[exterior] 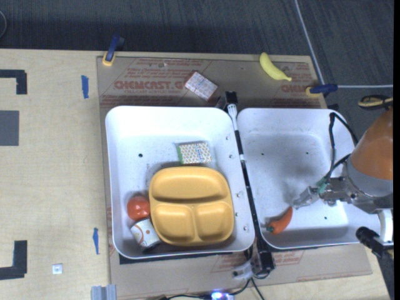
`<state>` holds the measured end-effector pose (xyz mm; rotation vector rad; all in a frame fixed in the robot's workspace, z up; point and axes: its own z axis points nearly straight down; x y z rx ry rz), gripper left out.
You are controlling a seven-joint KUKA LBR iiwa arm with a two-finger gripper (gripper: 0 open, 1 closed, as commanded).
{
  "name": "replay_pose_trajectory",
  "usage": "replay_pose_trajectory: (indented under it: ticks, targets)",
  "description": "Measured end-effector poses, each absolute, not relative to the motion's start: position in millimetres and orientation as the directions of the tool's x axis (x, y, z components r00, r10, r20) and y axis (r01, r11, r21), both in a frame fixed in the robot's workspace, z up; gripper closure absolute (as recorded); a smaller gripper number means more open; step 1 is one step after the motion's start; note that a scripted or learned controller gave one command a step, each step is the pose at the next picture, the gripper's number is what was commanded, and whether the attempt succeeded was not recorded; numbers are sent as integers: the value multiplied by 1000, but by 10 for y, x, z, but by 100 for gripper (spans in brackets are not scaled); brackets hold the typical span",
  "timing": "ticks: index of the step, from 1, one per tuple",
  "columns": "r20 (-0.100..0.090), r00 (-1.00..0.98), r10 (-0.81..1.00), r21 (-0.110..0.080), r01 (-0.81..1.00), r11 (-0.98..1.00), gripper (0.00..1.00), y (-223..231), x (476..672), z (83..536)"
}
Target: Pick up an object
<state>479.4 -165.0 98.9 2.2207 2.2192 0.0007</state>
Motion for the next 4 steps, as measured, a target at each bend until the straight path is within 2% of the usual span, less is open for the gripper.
replay_pose_trajectory:
  ticks: [1,4]
  targets:
    - [1,-1,1000,3,1000,1,0,-1026,4806,857]
    - [0,1,1000,3,1000,-1,0,-925,4805,857]
